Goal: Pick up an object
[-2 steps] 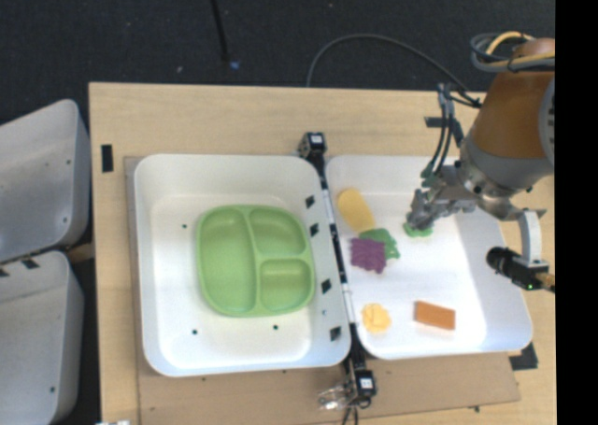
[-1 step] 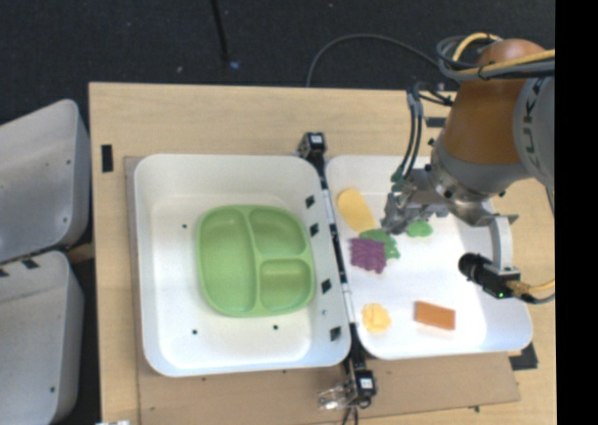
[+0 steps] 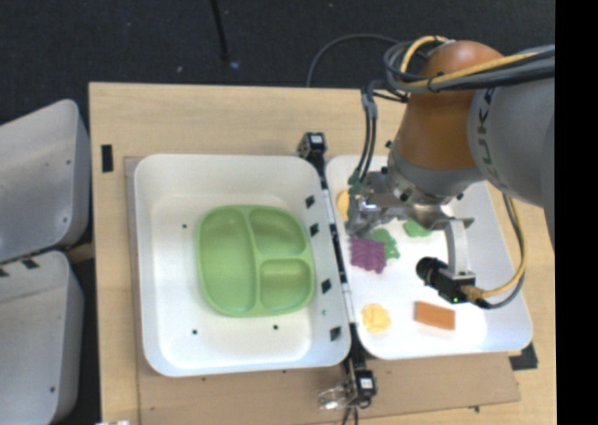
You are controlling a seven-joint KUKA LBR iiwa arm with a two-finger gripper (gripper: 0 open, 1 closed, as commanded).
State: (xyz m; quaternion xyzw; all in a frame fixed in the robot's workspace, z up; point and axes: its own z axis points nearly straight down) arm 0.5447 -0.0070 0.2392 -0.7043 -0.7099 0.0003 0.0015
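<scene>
The right bin point(image 3: 495, 320) holds a purple grape-like bunch point(image 3: 367, 253), a green piece point(image 3: 387, 246) beside it, a yellow piece point(image 3: 376, 318) and an orange block point(image 3: 434, 316) near the front. A second green piece point(image 3: 418, 225) and a bit of yellow point(image 3: 344, 200) peek out from under the arm. My gripper point(image 3: 366, 209) hangs low over the bin's left part, just above the purple bunch. The arm's orange band point(image 3: 439, 115) covers the back of the bin.
The left bin point(image 3: 159, 339) holds a green divided tray point(image 3: 254, 260). A black divider with clips point(image 3: 332, 255) runs between the bins. A black cable and connector point(image 3: 439, 279) hang over the right bin. Wooden bench point(image 3: 112, 115) surrounds both bins.
</scene>
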